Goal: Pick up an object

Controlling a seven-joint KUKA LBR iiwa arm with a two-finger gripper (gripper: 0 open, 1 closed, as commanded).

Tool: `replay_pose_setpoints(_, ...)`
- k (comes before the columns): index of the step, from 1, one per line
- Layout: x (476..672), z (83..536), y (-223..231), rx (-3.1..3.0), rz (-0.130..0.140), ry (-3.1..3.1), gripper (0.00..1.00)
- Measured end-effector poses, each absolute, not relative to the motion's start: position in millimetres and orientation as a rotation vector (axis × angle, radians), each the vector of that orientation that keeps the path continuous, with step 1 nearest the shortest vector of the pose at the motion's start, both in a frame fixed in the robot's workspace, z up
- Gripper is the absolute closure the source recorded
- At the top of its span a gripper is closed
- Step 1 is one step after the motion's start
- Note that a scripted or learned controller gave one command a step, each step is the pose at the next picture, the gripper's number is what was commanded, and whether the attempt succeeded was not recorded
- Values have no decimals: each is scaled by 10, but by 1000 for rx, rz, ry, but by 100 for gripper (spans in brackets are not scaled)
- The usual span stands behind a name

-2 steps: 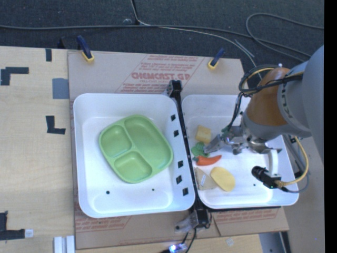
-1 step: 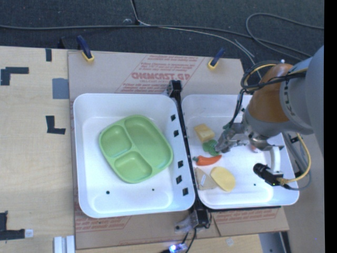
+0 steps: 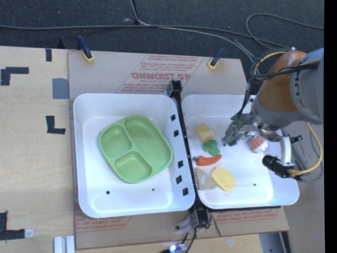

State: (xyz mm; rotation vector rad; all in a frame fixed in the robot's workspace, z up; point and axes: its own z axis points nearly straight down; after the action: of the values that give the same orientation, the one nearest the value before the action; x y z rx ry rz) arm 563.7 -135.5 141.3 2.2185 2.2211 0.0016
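Cluttered surface, right bin: I can't tell how my jaws stand; green toy lies just left-below them, nearest pick.

Bench with two white bins

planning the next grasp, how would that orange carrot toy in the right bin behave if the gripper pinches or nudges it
The carrot looks like small hard plastic, so probably light and stiff. Its slim tapered shape may roll or pivot when nudged, and its glossy surface could slip from the gripper.
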Motion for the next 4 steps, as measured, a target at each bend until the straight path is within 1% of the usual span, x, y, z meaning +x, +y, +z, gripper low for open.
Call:
replay_pose_setpoints(1, 5607, 2040, -1358, 2217, 4, 2220, 100)
replay_pose_setpoints(2, 5620, 2572, -1359, 2216, 4, 2220, 100)
replay_pose_setpoints(3, 5647, 2531, -868, 2216, 1, 2228, 100)
replay_pose_setpoints(4, 5765, 2366, -328, 2217, -2, 2230, 100)
